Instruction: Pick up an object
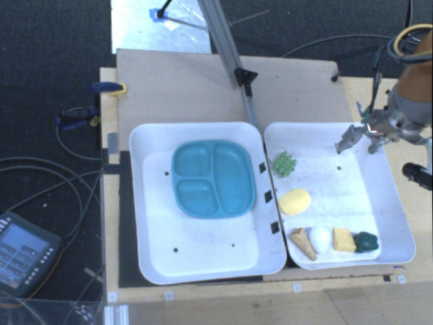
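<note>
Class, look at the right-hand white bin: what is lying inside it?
Inside the right bin lie a green leafy piece, a yellow lemon-like piece, a tan cone, a white egg, a yellow block and a dark green piece. Nothing looks covered.

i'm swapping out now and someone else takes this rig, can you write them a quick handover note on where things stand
Gripper: above the far right part of the right bin, fingers spread, nothing between them.
Things: all in the right bin. A green toy and a yellow lemon-shaped piece lie by the left wall. Along the near edge sit a tan cone, a white egg, a yellow block and a dark green piece.
The left bin holds a blue divided plate.
Done: nothing picked yet.
Left: choose one thing, come down on it, close and lift.
</note>
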### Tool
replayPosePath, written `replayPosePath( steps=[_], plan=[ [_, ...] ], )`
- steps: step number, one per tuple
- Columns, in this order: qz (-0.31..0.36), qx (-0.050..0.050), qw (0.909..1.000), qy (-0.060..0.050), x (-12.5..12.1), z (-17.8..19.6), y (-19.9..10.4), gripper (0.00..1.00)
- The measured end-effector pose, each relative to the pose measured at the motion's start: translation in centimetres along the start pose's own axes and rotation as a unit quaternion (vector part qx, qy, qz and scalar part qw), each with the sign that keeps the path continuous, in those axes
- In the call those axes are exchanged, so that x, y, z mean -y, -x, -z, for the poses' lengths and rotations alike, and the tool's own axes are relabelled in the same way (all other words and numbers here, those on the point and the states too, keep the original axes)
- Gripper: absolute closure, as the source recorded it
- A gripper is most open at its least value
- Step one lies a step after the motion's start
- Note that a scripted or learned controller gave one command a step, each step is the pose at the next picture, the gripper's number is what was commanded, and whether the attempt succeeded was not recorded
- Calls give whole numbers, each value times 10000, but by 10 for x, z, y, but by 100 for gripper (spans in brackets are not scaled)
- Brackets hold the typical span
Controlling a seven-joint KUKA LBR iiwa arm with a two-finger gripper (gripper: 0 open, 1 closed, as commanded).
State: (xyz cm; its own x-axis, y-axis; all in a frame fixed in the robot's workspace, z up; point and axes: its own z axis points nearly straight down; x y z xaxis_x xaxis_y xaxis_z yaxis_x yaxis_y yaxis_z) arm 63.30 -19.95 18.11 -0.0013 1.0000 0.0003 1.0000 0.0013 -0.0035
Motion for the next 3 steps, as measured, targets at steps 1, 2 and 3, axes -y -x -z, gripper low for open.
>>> replayPosePath(
  steps=[1,2,3],
  plan=[
    [-5,-1,10000,0,7,-60,3,0],
    [-3,10,10000,47,4,-44,4,100],
    [29,13,10000,63,1,19,-3,100]
  ],
)
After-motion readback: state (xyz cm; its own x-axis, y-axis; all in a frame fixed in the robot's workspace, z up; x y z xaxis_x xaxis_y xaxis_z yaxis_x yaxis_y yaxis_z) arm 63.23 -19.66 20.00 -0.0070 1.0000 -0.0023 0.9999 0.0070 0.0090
